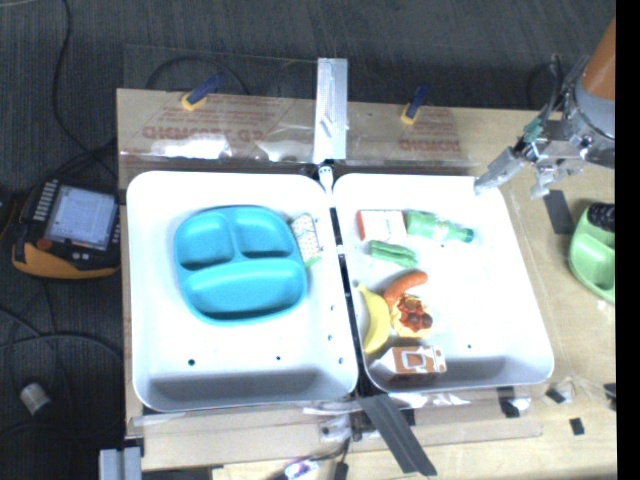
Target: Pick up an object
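- Right bin (520,298), near end: small carton (418,360), banana (374,318), red berries (414,313), carrot (405,281).
- Right bin, far end: green bottle (437,228).
- Left bin (150,298): blue divided plate (240,262).
- Gripper (535,173): above bench past the right bin's far corner, holding nothing; finger spread indiscernible.

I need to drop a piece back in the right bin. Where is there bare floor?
Right bin: bare along its right side, between the green bottle and the right wall, and down to the near corner. Crowded by the divider: banana, carrot, small carton.
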You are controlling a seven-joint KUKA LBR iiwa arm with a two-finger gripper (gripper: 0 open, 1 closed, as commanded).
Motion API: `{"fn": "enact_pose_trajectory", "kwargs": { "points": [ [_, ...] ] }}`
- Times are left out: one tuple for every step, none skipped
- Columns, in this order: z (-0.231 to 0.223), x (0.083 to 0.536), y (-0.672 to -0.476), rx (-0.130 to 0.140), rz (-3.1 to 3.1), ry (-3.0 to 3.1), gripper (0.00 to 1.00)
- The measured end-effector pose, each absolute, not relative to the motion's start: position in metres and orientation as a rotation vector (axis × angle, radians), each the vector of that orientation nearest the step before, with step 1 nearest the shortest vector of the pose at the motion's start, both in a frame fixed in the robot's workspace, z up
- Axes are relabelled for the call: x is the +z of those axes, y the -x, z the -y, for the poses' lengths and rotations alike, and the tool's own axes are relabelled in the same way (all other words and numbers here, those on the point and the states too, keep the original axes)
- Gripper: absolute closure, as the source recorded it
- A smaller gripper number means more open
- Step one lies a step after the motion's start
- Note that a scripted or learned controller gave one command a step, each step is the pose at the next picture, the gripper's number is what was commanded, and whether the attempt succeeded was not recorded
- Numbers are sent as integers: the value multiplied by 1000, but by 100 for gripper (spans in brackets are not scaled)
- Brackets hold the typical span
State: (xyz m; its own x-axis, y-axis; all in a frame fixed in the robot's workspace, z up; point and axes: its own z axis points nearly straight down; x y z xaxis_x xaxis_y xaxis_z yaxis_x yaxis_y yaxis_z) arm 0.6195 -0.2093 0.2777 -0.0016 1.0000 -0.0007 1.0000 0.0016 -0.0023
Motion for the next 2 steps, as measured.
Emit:
{"fn": "enact_pose_trajectory", "kwargs": {
  "points": [
    [199,175,-611,6,2208,2234,0],
    [196,117,-657,-21,2179,2302,0]
  ]
}}
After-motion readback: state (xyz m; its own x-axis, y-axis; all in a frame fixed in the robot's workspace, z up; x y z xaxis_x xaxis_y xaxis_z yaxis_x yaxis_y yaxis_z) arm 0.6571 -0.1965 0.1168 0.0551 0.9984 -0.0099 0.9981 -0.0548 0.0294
